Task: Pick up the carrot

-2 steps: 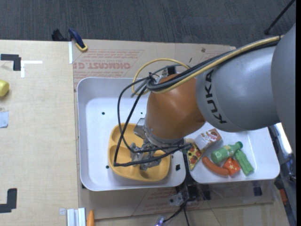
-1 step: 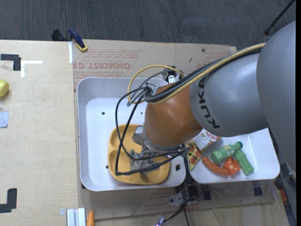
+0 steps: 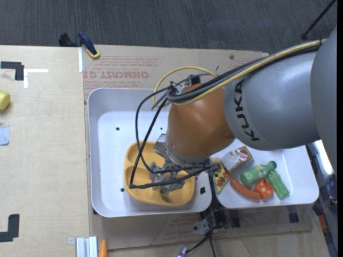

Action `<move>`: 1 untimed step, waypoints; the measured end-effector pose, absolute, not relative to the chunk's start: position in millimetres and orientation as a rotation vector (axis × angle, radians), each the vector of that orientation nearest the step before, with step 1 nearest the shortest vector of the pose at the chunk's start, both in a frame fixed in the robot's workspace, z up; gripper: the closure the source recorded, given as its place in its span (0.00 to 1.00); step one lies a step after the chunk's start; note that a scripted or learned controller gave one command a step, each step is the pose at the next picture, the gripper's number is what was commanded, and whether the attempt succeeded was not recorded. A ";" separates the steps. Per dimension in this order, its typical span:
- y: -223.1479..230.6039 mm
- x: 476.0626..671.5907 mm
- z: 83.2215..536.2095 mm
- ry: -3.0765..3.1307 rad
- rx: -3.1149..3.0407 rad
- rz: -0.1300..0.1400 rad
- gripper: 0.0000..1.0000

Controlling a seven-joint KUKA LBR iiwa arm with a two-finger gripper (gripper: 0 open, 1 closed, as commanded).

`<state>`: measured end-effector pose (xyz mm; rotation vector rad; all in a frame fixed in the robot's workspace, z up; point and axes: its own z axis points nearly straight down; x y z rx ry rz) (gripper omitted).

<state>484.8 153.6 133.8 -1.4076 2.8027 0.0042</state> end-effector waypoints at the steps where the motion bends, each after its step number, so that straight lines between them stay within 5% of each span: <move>1: 141.8 481.9 98.5 2.587 -1.752 0.012 1.00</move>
